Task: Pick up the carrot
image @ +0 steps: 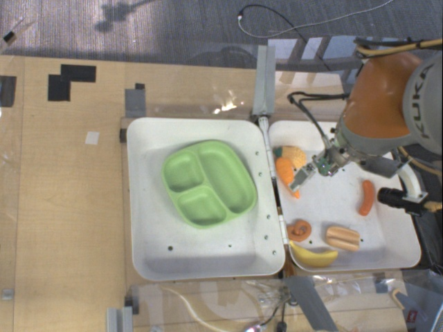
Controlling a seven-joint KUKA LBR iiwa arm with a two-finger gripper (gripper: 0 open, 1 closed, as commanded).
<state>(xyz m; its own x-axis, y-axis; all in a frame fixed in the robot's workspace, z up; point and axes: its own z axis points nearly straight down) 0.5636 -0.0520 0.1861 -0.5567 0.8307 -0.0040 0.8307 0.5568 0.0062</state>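
Note:
The carrot (283, 171) is orange and lies in the right bin (387, 254), close to the bin's left wall, with its thin tip pointing toward the front. My gripper (302, 177) reaches in from the right and hangs right over the carrot's right side, at or just above it. The arm's grey and orange wrist (377, 109) covers the back of the right bin.
A yellow-orange food piece (293, 154) sits just behind the carrot. A red sausage (367, 198), a hot dog bun (342, 237), a banana (315, 256) and a round brown-orange piece (300, 229) share the right bin. The left bin (152, 254) holds a green divided plate (208, 183).

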